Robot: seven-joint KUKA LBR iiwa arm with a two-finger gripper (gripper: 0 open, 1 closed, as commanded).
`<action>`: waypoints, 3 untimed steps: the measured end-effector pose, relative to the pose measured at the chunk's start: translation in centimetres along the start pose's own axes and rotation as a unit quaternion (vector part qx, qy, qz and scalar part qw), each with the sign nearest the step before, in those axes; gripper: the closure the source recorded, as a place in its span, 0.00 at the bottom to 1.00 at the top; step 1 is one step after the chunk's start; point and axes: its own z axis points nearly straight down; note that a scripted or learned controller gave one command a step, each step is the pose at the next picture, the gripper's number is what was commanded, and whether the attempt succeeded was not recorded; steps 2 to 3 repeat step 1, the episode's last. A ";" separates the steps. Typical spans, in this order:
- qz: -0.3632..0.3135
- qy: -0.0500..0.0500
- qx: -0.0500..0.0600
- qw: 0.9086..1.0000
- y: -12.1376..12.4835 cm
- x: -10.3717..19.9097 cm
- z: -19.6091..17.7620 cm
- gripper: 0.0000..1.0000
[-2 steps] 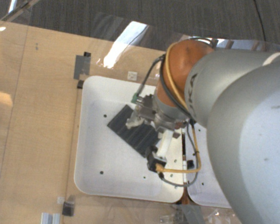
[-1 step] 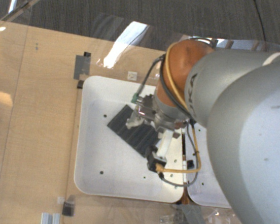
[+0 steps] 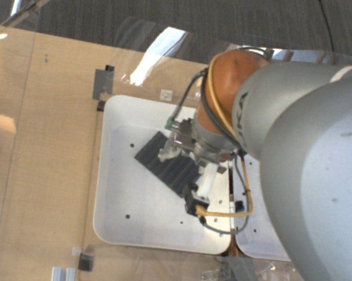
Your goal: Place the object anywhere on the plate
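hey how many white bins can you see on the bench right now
2. One shallow white bin sits mid-bench, holding a dark ribbed flat piece. The second white bin lies to its right, mostly hidden beneath the grey arm.

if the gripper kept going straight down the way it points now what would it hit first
Most likely the dark ridged plate lying flat in the left white bin. The gripper sits right over the plate's upper edge, pointing down at it. How much gap remains is unclear from this slanted view.

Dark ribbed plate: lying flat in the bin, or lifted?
Apparently flat: the plate lies on the left bin's floor, partly hidden by the arm.
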 end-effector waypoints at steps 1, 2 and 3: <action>0.000 0.000 0.000 1.000 0.0 0.0 0.0 0.00; 0.000 0.000 0.000 1.000 0.0 0.0 0.0 0.00; 0.000 0.000 0.000 1.000 0.0 0.0 0.0 0.00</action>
